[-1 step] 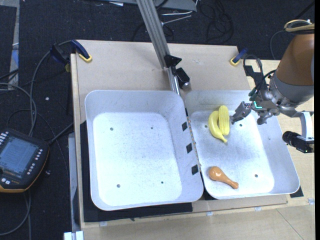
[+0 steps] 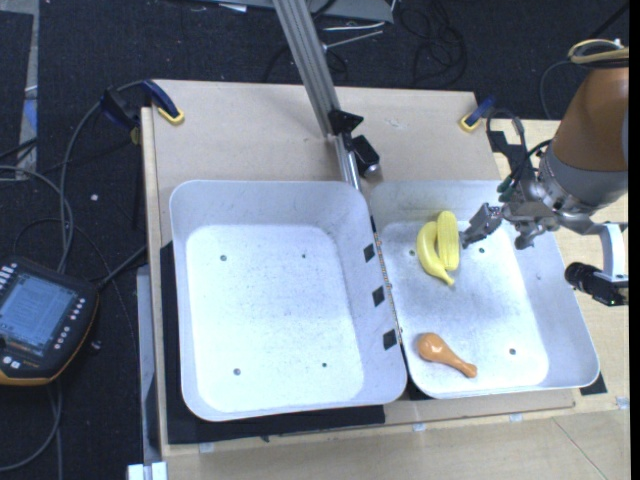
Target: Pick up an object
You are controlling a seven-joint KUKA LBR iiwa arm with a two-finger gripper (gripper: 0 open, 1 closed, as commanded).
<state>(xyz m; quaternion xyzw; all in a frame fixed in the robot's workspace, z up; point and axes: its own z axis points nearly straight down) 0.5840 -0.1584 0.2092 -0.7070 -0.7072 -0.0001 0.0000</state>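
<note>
Pale wooden bench (image 2: 300, 118), flat top, rectangular, standing on dark carpeted floor. Two shallow white plastic bins sit side by side on it, rims touching along the middle: left bin (image 2: 190, 268) and right bin (image 2: 560, 348). A black mat (image 2: 175, 423) shows under the left bin's near edge. Two yellow-and-blue clamps grip the far edge, one at the left corner (image 2: 160, 103), one at the right corner (image 2: 477, 115)

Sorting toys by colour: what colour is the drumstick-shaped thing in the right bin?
Orange drumstick-shaped toy, clearest in the camera view.
</note>
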